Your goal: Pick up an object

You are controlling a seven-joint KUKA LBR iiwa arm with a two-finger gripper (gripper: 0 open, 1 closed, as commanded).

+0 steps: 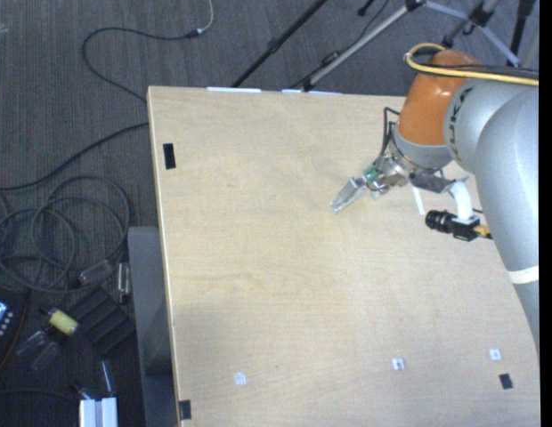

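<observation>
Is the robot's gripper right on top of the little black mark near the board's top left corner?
No, the gripper hangs over bare wood toward the right of the wooden board, far from the black mark.

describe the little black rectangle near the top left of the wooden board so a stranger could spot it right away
Start at the big pale wooden board. Go to its far left corner; just below it, close to the left edge, sits a small black rectangle. Unlike the other black marks, along the near edge, it stands alone and upright.

Light wooden bench top (285, 301), seen from above at a slant, bearing small black markers near its left edge (169, 156) and lower right corner (505, 381), and small pale tags (398, 364) toward the near edge
</observation>
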